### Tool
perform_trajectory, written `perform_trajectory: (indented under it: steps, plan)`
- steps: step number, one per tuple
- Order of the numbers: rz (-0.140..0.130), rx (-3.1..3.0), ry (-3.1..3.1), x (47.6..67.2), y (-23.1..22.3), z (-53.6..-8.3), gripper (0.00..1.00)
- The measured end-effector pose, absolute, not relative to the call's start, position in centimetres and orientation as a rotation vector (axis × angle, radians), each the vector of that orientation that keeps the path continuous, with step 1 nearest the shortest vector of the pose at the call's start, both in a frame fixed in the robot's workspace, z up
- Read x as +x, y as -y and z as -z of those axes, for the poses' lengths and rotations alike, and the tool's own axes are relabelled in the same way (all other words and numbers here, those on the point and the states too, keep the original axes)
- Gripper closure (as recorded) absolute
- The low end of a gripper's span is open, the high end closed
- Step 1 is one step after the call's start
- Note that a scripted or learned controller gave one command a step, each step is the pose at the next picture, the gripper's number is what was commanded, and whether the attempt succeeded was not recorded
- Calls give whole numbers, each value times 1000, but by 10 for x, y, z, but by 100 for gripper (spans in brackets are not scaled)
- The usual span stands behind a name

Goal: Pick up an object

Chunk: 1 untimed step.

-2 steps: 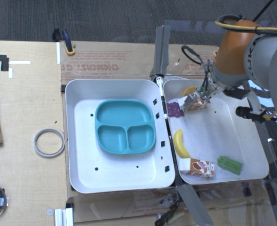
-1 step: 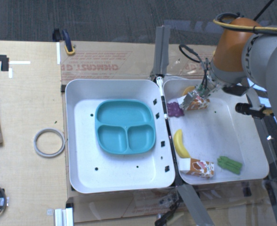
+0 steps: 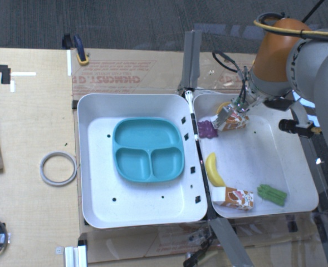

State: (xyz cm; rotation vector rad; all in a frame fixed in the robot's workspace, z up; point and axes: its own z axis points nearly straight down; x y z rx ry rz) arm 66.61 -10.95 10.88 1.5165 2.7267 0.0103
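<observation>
The tool [image 3: 234,111] sat low in the right bin [image 3: 286,149], near its far left corner, against a small orange-and-white carton [image 3: 235,121]; whether it gripped the carton could not be told. A purple item [image 3: 206,129] lay just beside (bin's left wall). The left bin [image 3: 91,166] held a teal divided plate [image 3: 149,149].

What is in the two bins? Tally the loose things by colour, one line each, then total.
Teal: 1, the divided plate
Purple: 1, the purple lump
Yellow: 1, the banana
Green: 1, the green piece
Orange and white: 2, one carton, one packet under the pincer
Total: 6
</observation>
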Motion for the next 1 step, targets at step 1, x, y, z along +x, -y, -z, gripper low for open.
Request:
perform_trajectory:
  steps: [1]
  plan:
    - [-15, 1451, -2769, 666, 115, -109, 0]
